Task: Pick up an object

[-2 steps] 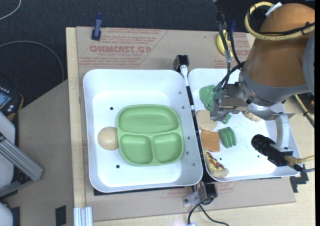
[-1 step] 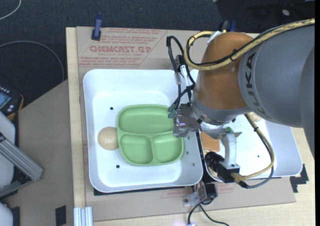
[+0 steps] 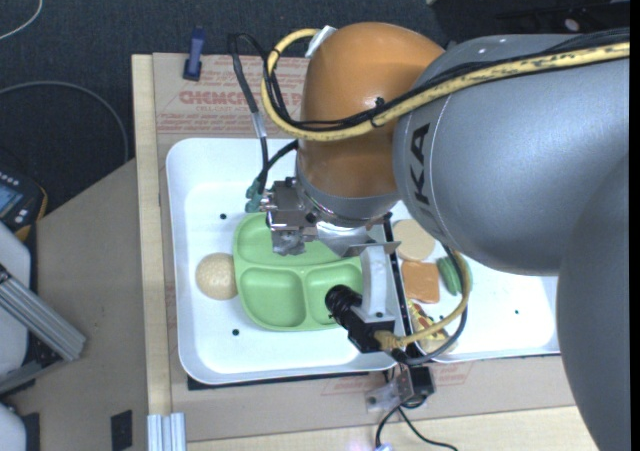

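Arm low over the left bin (image 3: 190, 239), nothing visibly lifted yet.

Nearest you, the black cable fitting (image 3: 350, 317) sits over the green divided tray's (image 3: 280, 289) near edge. Just left of the tray lies a beige ball (image 3: 215, 276), apart from the arm. To the right, an orange slab (image 3: 424, 283) and a pale disc (image 3: 412, 239) peek out beside the wrist. Further back, the gripper (image 3: 288, 229) hovers at the tray's far-left corner; you can't tell whether it's wide or narrow. Judging by this, the pick isn't done.
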